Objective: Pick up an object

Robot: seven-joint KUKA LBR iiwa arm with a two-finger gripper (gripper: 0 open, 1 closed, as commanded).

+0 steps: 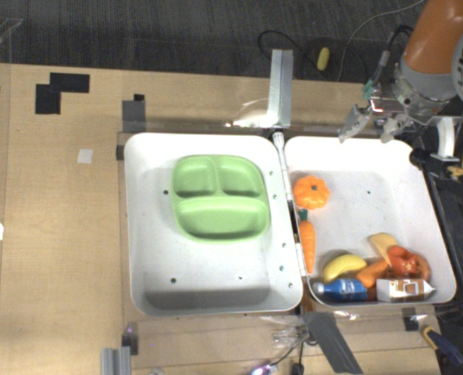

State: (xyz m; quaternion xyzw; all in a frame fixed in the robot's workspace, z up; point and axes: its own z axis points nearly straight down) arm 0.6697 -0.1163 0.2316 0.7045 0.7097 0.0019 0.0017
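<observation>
Pale wooden bench (51,233), two glossy white plastic bins — a ridged orange toy pumpkin (311,192) lies in the right bin (372,201); the metal two-finger gripper (368,128) hovers above the far rim, fingers spread, empty.

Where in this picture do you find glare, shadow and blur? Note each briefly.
Camera view: even overhead light; glare washes out the left bin's near wall, with a soft shadow along its floor in front of that wall; the plate is evenly lit; the end effector looks slightly soft at the right bin's far rim; the floor beyond is dark.
</observation>
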